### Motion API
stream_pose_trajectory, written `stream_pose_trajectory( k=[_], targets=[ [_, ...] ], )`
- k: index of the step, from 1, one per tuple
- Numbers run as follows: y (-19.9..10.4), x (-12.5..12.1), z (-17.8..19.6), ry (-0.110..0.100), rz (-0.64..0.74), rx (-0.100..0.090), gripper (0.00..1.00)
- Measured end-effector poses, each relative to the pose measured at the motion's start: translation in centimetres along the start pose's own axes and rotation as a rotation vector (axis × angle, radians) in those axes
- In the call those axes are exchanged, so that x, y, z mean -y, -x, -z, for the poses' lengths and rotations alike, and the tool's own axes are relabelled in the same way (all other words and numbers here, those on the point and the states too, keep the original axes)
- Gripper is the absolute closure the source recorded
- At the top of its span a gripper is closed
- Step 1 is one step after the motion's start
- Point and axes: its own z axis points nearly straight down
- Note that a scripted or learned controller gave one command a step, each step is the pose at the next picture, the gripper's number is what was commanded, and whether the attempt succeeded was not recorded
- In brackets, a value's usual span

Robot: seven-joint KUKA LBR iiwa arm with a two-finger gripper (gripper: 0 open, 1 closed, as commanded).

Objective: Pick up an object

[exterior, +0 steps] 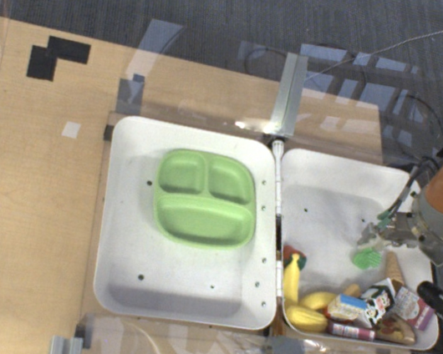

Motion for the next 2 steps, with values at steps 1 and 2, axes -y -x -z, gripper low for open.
stream_pose_trajectory(
  k=[1, 2],
  targets=[
    [-7.1, -3.1, 8.0, -0.002, -0.084, 0.001, 1.0],
    [-13.7, -4.1, 7.8, -0.005, -0.102, 0.0, 1.0]
  ],
)
